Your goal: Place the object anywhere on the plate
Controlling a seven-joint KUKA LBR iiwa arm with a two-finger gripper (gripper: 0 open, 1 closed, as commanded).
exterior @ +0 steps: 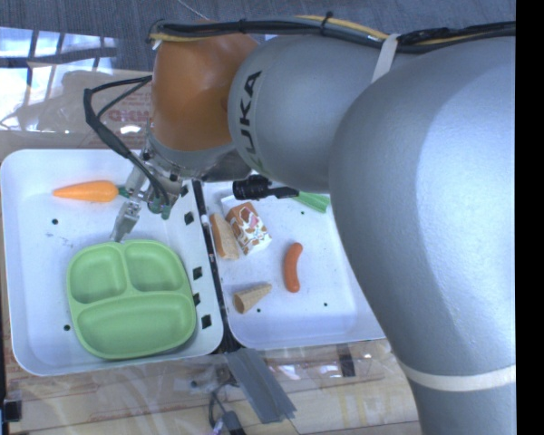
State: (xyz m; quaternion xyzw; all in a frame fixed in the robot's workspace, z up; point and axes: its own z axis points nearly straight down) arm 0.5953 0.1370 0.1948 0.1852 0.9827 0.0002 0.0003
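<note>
Hovering over the left bin, pincer [125, 226] apparently together, clamping nothing — carrot [86, 191] lying just beside, above the plate [131, 299]; probably light, stiff, slippery — best gripped mid-body.

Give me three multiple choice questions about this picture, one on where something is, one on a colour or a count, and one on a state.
1. Where does the carrot lie?
A. left bin, above the plate
B. right bin, beside the sausage
C. on the plate

2. What colour is the plate?
A. white
B. green
C. orange

3. What lies on the plate?
A. the cone
B. the carrot
C. nothing yet

Answers:
1. A: the carrot rests on the left bin's floor, clear of the plate's top edge.
2. B: the three-part plate is pale green.
3. C: all three compartments are bare; the cone and sausage lie in the right bin, and the end effector hangs just above the plate's top edge.
</note>
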